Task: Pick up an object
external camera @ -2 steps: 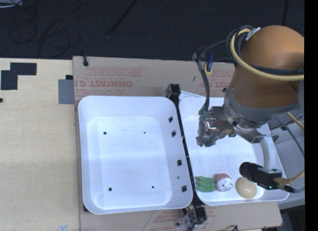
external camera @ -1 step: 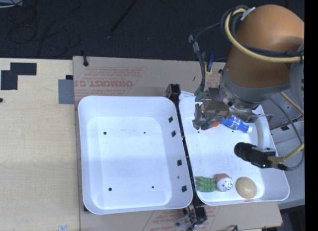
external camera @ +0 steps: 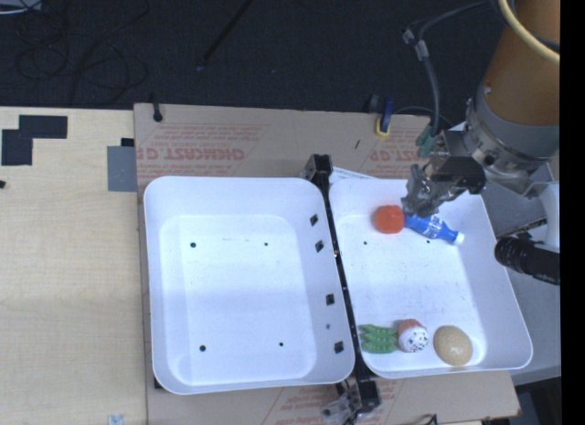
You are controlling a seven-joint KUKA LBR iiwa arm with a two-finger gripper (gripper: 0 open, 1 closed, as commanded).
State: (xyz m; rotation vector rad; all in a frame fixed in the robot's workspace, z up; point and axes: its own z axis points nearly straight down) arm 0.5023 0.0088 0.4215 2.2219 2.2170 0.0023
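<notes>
Nearest the camera, along the near wall of the right bin (external camera: 498,323), three small things sit in a row: a green toy (external camera: 376,338) close to the divider, a white ball with red and dark spots (external camera: 412,337) touching it, and a tan egg-shaped object (external camera: 452,345) just beside that.

The gripper (external camera: 421,202) hangs over the far part of the right bin, its dark fingers pointing down and toward the left. Whether they are apart or closed cannot be made out, and nothing is seen between them. Directly below and just beside the fingertips lies a blue and white bottle (external camera: 433,228), on its side, slanting toward the right. An orange-red ball (external camera: 388,219) rests just left of the bottle, close to it.

Behind the gripper the grey wrist and orange band of the arm (external camera: 521,58) rise toward the upper right, with cables looping off it.

The left bin (external camera: 164,231) lies beside the right one, the two meeting at a black clipped seam. Both rest on a brown cardboard sheet (external camera: 238,144) on the pale wooden bench (external camera: 64,277)
</notes>
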